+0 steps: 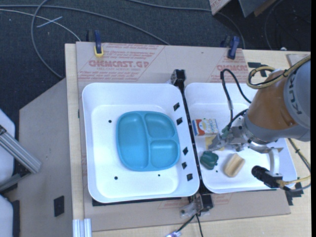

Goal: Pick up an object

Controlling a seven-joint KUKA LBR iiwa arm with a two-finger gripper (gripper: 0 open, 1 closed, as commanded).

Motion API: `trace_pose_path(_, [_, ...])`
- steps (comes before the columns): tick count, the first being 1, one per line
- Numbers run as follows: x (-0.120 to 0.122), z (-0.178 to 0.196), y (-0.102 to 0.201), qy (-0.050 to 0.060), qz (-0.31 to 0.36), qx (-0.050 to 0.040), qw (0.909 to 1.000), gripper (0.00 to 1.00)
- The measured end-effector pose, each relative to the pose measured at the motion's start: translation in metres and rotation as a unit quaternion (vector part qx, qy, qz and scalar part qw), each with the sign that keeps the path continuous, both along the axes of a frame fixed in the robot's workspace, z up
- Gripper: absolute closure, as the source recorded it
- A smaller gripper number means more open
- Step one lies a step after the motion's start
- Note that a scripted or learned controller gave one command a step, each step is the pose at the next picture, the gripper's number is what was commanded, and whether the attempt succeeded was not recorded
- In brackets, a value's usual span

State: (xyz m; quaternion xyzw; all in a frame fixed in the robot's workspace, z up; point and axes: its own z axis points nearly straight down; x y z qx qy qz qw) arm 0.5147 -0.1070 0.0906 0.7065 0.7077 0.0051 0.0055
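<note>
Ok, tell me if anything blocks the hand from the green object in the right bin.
Nothing visible does. The hand hangs just above and right of the green object, with bare bin floor between them. The tan cylinder lies to the object's right and the small card sits farther back, both aside.

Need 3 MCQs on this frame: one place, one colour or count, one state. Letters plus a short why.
1. Where is the divided plate?
A. left bin
B. right bin
C. on the bare bench

2. What colour is that plate?
A. red
B. light blue
C. yellow

3. How does the tan cylinder sit?
A. stacked on the plate
B. lying in the right bin
C. hanging over the bench edge

Answers:
1. A: it lies in the middle of the left bin.
2. B: it is light blue, with three compartments.
3. B: it rests on the right bin's floor beside the dark green object, below the gripper.
</note>
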Motion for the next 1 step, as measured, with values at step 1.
trace_pose_path(1, [-0.0054,0.0052,0.0,0.007,-0.001,0.0011,1.0,1.0])
